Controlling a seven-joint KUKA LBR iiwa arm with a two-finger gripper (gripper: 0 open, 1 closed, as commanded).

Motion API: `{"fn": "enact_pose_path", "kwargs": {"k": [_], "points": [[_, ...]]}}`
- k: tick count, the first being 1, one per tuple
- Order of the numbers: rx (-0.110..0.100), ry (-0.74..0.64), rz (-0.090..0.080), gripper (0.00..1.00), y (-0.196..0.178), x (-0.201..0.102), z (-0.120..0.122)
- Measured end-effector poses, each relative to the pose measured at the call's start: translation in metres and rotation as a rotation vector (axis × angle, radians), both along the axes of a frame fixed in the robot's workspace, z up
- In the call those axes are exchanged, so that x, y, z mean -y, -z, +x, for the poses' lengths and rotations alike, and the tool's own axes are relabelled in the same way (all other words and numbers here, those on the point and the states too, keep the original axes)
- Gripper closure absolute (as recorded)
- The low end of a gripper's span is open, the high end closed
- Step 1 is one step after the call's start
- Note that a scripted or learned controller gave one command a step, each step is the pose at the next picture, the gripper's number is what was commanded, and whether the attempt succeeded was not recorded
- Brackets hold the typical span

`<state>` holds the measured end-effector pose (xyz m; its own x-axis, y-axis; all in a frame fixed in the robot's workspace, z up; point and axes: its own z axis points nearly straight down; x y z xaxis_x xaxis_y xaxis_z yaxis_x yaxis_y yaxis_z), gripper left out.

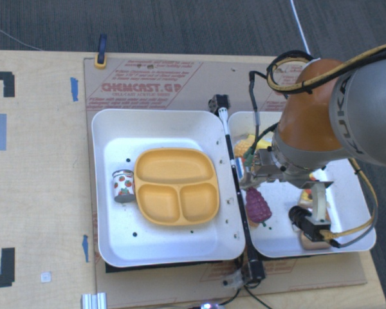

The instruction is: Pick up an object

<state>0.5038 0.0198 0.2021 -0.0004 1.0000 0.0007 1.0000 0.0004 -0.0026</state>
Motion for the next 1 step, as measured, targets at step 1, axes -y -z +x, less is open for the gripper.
{"fn": "enact_pose_path", "kwargs": {"k": [1], "points": [[0.002,0.001,-0.001,1.0,0.0072,0.0715,-0.0141]]}}
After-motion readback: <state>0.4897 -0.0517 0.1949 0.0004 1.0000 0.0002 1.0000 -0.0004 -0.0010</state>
